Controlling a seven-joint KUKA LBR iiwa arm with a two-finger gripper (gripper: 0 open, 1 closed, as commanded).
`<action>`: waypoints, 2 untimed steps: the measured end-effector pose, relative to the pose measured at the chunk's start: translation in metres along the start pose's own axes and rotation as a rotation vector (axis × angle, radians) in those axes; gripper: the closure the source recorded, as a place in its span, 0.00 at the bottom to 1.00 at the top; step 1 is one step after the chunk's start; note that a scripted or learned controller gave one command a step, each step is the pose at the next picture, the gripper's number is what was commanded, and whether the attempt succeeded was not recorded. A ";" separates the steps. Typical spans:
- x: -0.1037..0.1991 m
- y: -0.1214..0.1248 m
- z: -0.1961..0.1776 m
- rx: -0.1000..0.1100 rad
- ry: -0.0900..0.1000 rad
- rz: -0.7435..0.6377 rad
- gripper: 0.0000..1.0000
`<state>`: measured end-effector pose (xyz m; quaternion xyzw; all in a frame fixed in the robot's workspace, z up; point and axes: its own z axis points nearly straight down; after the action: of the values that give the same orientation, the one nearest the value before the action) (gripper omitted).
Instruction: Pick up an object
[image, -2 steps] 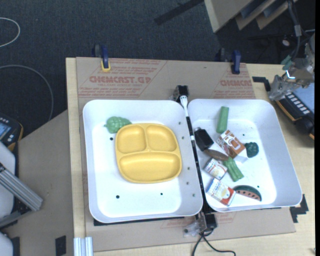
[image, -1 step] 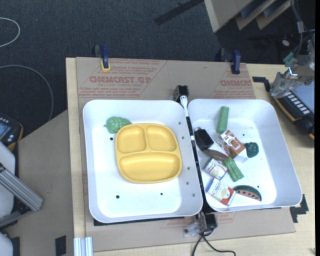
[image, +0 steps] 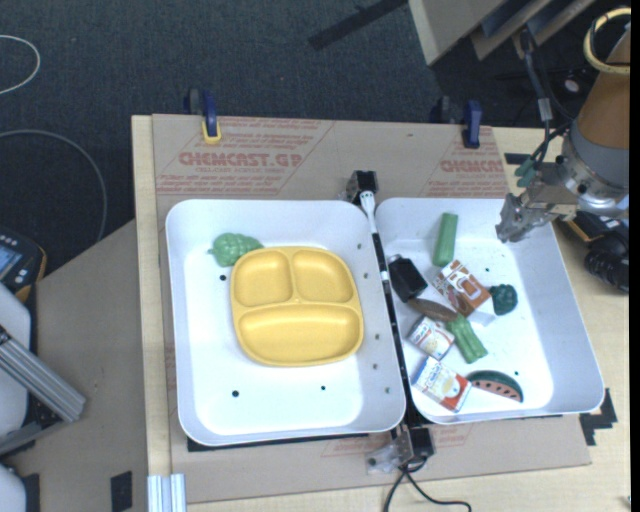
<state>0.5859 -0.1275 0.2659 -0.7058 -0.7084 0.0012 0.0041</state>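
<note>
Green, slim cylinder (image: 444, 239) lies slanted in right bin (image: 560, 300) — gripper (image: 512, 225) nearby, grip state unreadable.

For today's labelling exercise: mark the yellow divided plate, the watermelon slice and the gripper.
yellow divided plate (image: 296, 336), camera view, its large lower compartment.
watermelon slice (image: 495, 386), camera view, its middle.
gripper (image: 512, 227), camera view, its lower tip.

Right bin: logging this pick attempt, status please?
Gripper over right white bin's far edge, nothing between fingers. Green stick nearest. Path unobstructed.
</note>
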 end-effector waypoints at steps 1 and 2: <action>0.081 -0.058 0.053 0.003 0.001 -0.003 1.00; 0.138 -0.049 0.058 -0.005 -0.002 -0.002 1.00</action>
<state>0.5359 0.0104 0.2092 -0.7050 -0.7092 0.0002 0.0017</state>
